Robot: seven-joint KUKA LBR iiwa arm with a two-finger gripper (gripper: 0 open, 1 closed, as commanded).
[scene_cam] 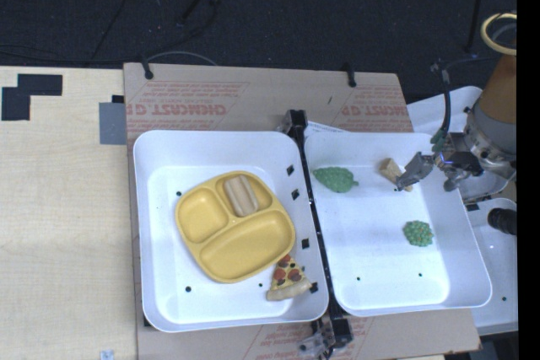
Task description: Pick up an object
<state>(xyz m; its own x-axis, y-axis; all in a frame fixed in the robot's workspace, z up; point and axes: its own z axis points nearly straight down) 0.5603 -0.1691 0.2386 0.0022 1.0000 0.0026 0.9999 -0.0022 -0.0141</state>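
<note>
Pale wooden benchtop [59, 206] along the frame's left, dark floor with cables across the top; a cardboard sheet [253, 101] underlies both bins.

Left white bin [156, 181]: one yellow plastic three-compartment plate [211, 253], a tan sausage-like piece [243, 196] lying in its upper small compartment; one toy pizza slice [287, 278] just beside the plate's lower right rim.

Right white bin [380, 265]: one green bumpy leaf-shaped toy [335, 179] at upper left; one small tan block [390, 169] near the upper middle; one green knobbly round toy [418, 233] toward the right.

Grey two-finger gripper [422, 171], right of centre, on an arm with an orange band [506, 88]. Fingers appear apart; one dark finger [412, 174] lies against or just beside the tan block, nothing visibly clamped between them. Whether it truly touches cannot be told.

Likely target, by judgement: the tan block. Risk: the finger sits off to the block's side, so closing could nudge it away or pinch only a corner, letting it slip on the lift.
</note>
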